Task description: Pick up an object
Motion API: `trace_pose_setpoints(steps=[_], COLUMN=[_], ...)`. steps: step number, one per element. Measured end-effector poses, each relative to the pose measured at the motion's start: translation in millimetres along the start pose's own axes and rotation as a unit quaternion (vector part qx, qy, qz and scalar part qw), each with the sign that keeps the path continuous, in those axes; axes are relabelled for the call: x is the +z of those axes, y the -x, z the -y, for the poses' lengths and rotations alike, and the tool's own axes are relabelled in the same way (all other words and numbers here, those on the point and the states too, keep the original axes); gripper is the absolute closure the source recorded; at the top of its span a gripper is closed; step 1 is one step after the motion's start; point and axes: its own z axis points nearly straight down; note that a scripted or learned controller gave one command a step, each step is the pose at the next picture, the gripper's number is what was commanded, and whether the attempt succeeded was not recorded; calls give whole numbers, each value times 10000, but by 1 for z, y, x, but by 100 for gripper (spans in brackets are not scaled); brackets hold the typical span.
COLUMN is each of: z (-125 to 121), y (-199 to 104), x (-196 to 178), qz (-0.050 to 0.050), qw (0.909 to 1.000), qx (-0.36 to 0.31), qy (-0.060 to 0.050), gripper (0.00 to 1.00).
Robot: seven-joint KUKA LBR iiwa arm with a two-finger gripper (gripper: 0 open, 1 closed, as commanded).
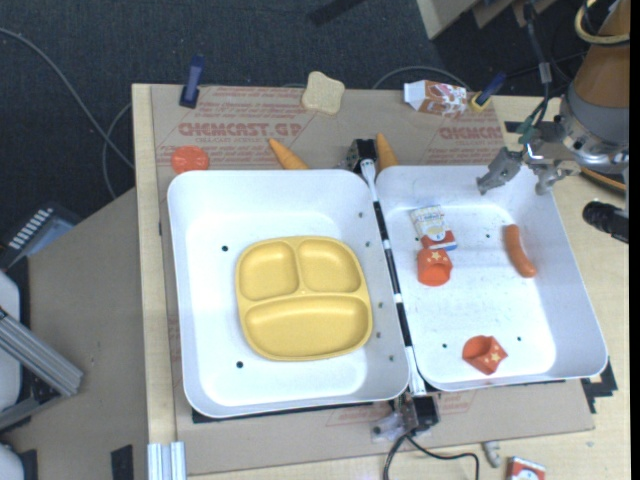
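Observation:
In the camera view the right bin [560, 308] holds a small white and red carton [431, 224], an orange-red cup [434, 267] lying just below it, an orange sausage [519, 250] and a red crumpled piece [484, 353] near the front. My gripper [522, 176] hangs over the bin's far right corner, above and behind the sausage. It is open, its two fingers spread apart with nothing between them. It touches none of the objects.
The left bin [200, 228] carries a yellow divided plate [300, 296]. Behind the bins lie a bread slice [322, 92], a carrot [287, 155], an orange round piece [190, 158], a blue clip [191, 80] and a small printed carton [437, 96].

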Motion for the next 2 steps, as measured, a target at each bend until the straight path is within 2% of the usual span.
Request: trace_pose_setpoints(steps=[1, 2], z=[32, 51], y=[-73, -74], x=[111, 127], qz=[-10, -8], qw=[10000, 10000], qx=[-4, 4], qy=[-20, -20], gripper=[0, 0])
